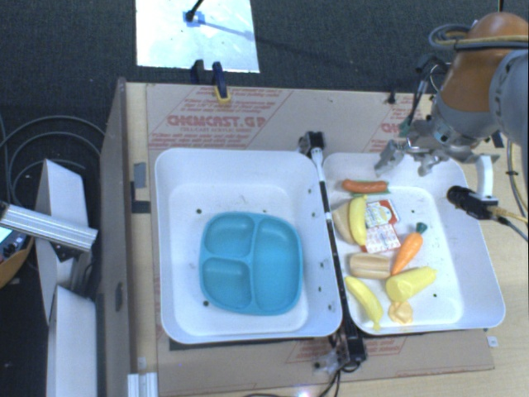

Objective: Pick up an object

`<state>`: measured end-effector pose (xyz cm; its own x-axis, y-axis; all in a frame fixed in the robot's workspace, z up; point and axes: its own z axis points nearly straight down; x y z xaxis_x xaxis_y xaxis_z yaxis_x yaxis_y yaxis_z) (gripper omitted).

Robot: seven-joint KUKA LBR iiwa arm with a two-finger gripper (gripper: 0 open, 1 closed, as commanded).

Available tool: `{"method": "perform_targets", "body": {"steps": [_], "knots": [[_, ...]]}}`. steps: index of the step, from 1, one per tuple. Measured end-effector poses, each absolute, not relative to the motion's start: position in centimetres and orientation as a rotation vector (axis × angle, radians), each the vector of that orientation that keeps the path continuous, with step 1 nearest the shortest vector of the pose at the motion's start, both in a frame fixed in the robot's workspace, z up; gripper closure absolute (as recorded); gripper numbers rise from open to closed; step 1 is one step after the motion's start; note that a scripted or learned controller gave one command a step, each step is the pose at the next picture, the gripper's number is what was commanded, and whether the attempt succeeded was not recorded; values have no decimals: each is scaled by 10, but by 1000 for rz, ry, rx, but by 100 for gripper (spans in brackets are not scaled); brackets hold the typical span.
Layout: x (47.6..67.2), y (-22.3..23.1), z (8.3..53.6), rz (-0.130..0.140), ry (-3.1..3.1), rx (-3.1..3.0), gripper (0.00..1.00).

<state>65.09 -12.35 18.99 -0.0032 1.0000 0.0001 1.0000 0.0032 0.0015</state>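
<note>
— Anything you can read from here?

— Only the red print on the cardboard sheet [240, 112] under the bins: "CHEMCAST GP", upside down from this side. The small red-and-white packet [381, 226] has printing too, but it's too small to read.

— Where's the food?

— All in the right bin [475, 300]. Nearest us, a yellow banana [364, 298] and a yellow pepper [410, 284]; then a carrot [407, 252]; farthest back, a sausage [365, 186]. The left bin [178, 222] holds a blue divided plate [250, 261].

— And the gripper?

— The gripper [407, 157] hangs over the right bin's far rim, fingers spread apart, nothing between them. The sausage lies just nearer than it, not touching.
</note>
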Motion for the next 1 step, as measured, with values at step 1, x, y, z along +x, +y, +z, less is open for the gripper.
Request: {"method": "perform_targets", "body": {"steps": [1], "knots": [[630, -91, 99, 11, 2219, 2211, 0]]}}
